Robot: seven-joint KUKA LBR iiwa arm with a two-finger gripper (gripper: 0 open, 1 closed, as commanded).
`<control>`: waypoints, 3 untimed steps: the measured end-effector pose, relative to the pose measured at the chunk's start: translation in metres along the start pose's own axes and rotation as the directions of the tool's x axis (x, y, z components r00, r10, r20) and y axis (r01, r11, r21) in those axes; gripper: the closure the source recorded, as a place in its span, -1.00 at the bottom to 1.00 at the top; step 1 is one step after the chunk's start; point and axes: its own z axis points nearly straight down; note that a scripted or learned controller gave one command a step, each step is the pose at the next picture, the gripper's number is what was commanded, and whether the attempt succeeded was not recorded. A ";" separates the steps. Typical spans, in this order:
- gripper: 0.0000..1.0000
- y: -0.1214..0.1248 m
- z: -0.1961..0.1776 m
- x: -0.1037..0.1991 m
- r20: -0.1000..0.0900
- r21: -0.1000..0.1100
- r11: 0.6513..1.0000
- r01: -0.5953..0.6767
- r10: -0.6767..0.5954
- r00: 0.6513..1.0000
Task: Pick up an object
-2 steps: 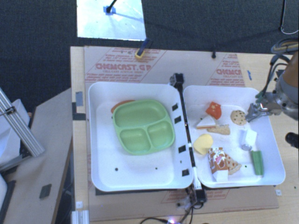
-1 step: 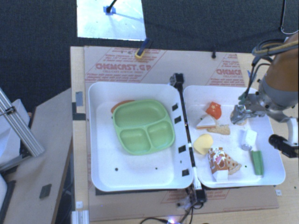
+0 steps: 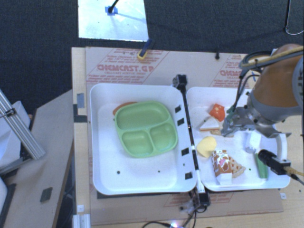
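Note:
The right bin (image 3: 199,99) holds a red piece (image 3: 217,111), a white wedge (image 3: 209,125), a yellow lump (image 3: 206,147), a pizza-printed packet (image 3: 225,164) and a green stick (image 3: 261,167). My gripper (image 3: 230,128) hangs low over this bin, just right of the white wedge and below the red piece. The wrist body hides its tips. I see nothing held between them.
The left bin (image 3: 102,127) carries a green divided tray (image 3: 145,128) with an orange-red object (image 3: 122,107) peeking from under its far-left edge. A black divider (image 3: 186,127) runs between the bins. The grey and orange arm (image 3: 278,87) covers the right bin's far-right part.

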 end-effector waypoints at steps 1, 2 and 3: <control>1.00 0.005 -0.001 0.022 0.002 -0.003 1.000 -0.002 0.002 1.000; 1.00 -0.003 -0.005 0.023 0.001 -0.001 1.000 -0.005 0.005 1.000; 1.00 -0.004 -0.014 0.009 0.002 -0.003 1.000 -0.007 0.007 1.000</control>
